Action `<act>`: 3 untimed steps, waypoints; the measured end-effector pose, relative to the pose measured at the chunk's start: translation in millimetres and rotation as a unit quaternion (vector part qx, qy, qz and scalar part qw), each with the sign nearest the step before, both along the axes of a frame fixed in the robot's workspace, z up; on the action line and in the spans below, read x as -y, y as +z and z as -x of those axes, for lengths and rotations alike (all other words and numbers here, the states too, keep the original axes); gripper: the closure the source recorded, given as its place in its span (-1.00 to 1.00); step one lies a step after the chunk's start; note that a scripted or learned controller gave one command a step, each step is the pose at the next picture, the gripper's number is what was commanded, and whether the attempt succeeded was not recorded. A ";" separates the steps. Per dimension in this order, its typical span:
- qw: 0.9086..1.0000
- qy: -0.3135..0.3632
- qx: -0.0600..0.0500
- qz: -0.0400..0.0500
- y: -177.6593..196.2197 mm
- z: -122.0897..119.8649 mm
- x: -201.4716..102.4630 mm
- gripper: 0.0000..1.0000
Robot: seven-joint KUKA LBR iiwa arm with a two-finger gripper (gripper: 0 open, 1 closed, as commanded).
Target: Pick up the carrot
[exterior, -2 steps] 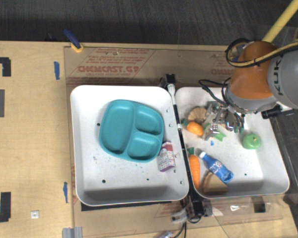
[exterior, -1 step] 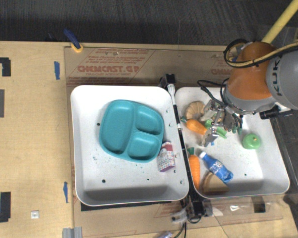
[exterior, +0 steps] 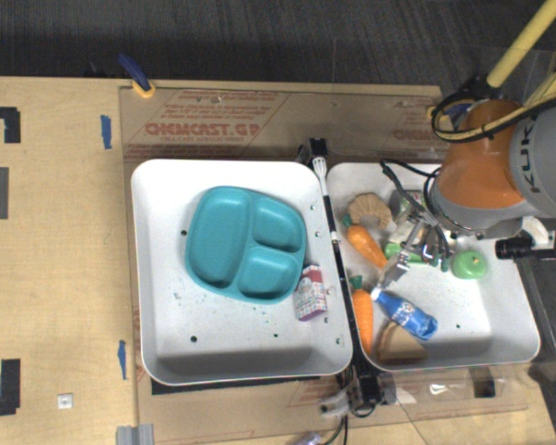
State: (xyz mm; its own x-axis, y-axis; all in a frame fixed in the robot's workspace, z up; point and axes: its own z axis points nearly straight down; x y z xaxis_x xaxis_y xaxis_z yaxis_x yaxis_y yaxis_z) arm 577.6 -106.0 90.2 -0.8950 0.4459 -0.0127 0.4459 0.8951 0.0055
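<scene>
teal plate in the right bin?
No. The teal plate lies in the left bin; the right bin holds the carrot.

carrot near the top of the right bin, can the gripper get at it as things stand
Probably yes. The carrot lies uncovered on the floor of the right bin, just left of the gripper. A tan toy crowds its upper end, and a second carrot lies lower down.

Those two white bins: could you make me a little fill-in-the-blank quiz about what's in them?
1. The teal plate lies in the ____ bin.
2. The plate has ____ compartments.
3. The pincer hovers over the ____ bin.
4. The blue bottle lies beside an orange ____.

Missing words: left; three; right; carrot
</scene>
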 end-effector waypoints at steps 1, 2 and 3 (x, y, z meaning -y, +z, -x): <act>0.994 -0.112 0.000 0.000 0.1 11.6 -7.9 -1.00; 0.994 -0.111 0.005 0.000 13.2 8.0 -8.7 1.00; 0.974 -0.227 -0.004 -0.003 95.6 23.9 -74.2 1.00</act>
